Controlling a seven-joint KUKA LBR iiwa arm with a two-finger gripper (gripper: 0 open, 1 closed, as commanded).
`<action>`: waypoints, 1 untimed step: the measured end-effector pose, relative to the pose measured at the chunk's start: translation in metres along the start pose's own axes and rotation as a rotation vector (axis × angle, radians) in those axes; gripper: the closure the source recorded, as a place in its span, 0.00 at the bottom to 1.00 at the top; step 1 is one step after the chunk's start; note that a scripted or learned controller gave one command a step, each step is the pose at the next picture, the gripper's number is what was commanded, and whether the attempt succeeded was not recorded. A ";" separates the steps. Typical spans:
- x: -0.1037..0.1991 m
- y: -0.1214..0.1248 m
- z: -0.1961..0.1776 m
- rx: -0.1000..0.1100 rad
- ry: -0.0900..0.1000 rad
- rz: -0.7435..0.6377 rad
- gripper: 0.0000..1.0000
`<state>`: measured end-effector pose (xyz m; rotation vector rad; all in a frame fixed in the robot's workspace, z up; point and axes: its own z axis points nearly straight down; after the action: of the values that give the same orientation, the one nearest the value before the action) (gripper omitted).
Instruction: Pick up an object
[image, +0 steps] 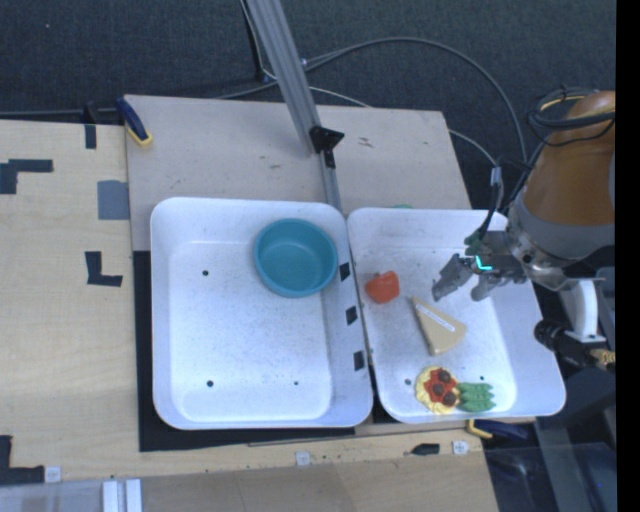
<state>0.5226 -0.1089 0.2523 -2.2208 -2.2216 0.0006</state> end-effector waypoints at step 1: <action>0.000 0.000 0.000 0.000 0.000 0.000 0.00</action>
<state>0.5226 -0.1089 0.2523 -2.2208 -2.2216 0.0007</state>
